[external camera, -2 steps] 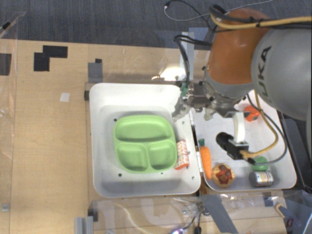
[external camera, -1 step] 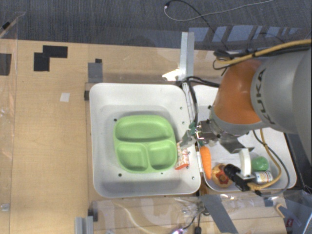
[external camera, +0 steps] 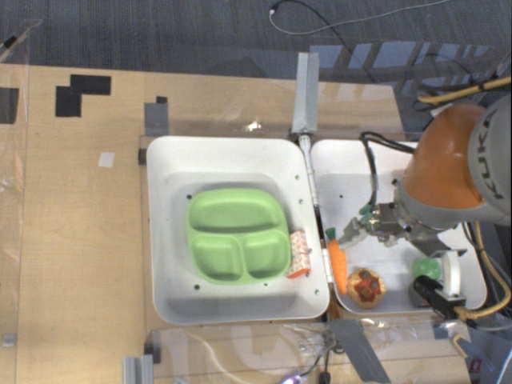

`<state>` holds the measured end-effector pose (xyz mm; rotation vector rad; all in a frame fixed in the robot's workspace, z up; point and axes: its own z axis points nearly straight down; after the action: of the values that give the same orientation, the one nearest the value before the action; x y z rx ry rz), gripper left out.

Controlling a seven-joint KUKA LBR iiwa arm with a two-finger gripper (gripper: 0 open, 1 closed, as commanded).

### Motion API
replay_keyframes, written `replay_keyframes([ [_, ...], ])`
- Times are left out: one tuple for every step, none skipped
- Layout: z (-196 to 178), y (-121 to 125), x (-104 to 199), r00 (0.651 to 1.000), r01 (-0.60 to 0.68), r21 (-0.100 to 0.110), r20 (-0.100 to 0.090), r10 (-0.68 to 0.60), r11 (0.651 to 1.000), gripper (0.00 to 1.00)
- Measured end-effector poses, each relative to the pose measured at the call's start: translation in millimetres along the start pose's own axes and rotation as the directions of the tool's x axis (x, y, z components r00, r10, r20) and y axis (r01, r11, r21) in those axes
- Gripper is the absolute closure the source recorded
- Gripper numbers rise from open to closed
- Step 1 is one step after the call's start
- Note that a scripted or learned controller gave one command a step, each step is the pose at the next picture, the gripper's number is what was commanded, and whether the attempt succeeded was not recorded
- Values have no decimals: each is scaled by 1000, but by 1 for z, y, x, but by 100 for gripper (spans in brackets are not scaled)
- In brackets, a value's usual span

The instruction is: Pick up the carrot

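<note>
The orange carrot lies lengthwise against the left wall of the right bin, near its front corner, with its green top pointing to the back. My gripper hangs just above and to the right of the carrot's top end, reaching in from the right. I see nothing held in it.
A round red-and-brown toy food sits right beside the carrot's tip. A small green item lies further right. The left bin holds a green divided plate and a pink-and-red piece against its right wall.
</note>
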<state>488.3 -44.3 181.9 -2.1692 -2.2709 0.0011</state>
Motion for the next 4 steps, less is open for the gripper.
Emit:
replay_keyframes([
  [-6, 1, 27, 861, -509, 0, 0, 509, 861, 0],
  [1, 2, 67, 800, -600, 2, 2, 600, 800, 0],
  [-7, 3, 68, 808, -590, 5, 4, 590, 808, 100],
  [-88, 21, 101, 891, -454, -1, 1, 454, 891, 100],
])
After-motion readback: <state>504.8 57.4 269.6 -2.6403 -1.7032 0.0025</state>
